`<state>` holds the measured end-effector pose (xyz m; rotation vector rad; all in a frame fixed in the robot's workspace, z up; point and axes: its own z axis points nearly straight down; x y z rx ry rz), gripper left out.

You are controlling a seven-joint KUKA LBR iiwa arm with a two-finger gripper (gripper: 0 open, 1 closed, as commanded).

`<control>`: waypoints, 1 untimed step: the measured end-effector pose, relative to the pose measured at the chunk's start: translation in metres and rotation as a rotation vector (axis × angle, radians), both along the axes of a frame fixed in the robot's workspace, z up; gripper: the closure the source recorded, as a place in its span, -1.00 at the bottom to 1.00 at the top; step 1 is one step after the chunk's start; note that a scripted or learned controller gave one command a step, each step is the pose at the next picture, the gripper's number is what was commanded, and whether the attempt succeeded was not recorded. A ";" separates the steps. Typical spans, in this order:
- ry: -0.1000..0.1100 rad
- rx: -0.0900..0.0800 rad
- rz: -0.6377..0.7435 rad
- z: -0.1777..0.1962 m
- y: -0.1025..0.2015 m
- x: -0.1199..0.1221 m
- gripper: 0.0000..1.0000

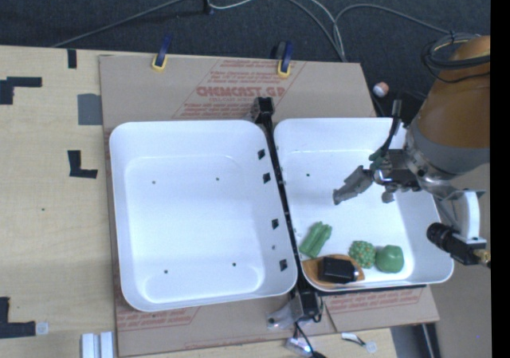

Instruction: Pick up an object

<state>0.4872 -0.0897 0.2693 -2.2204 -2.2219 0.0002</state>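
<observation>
My gripper (pixel 368 191) hangs over the middle of the right bin (pixel 335 141), open, with nothing between its fingers (pixel 348 189). Below it, along the bin's near edge, lie several small things: a green ridged piece (pixel 315 238), a knobbly green piece like broccoli (pixel 362 253), a smooth green piece (pixel 390 258), and a black block (pixel 337 270) resting on an orange-brown dish (pixel 353 276). The gripper is above and apart from all of them.
The left bin (pixel 191 213) sits beside the right one, with a black divider strip (pixel 275 197) between them. Both stand on a cardboard sheet (pixel 231 89) clamped at the back. Cables run across the dark floor behind.
</observation>
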 end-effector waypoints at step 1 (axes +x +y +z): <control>0.001 0.001 0.004 -0.012 0.049 0.029 -1.00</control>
